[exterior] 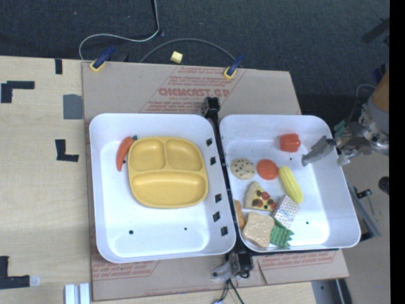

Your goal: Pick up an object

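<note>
While toy foods crowd the right bin (329, 189) as pick stock, the gripper (314, 152), jaw state indeterminable, hangs at that bin's right rim, near the red piece (290, 142).

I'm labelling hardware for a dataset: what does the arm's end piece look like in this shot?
At the view's right edge, a grey metal gripper on a pale grey wrist, with a small teal-green patch beside it and an orange band above. Finer detail is blurred.
</note>
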{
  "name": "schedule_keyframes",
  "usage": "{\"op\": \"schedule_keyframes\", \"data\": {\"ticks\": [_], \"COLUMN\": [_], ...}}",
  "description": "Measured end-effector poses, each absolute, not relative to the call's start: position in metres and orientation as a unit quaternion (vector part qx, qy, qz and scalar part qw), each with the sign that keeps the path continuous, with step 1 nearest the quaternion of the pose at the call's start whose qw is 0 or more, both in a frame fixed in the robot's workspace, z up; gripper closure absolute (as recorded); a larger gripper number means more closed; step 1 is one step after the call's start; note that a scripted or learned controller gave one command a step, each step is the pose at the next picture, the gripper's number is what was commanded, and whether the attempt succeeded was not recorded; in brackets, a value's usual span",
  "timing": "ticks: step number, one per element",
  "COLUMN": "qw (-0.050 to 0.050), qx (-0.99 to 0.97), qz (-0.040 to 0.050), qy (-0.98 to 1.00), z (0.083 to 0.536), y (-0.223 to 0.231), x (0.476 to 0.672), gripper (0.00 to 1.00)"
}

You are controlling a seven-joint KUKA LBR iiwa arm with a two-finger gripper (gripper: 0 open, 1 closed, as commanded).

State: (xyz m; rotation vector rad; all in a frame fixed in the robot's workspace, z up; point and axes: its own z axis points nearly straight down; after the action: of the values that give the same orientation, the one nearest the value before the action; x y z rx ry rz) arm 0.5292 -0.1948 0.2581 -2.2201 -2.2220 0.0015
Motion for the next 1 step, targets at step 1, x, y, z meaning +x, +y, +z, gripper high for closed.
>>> {"op": "schedule_keyframes", "data": {"ticks": [1], "qw": [0.001], "qx": [-0.706], "qz": [0.0009], "qy": [-0.709], "z": [0.1924], "y": [-0.1705], "x": [0.5862], "gripper": [0.0]}}
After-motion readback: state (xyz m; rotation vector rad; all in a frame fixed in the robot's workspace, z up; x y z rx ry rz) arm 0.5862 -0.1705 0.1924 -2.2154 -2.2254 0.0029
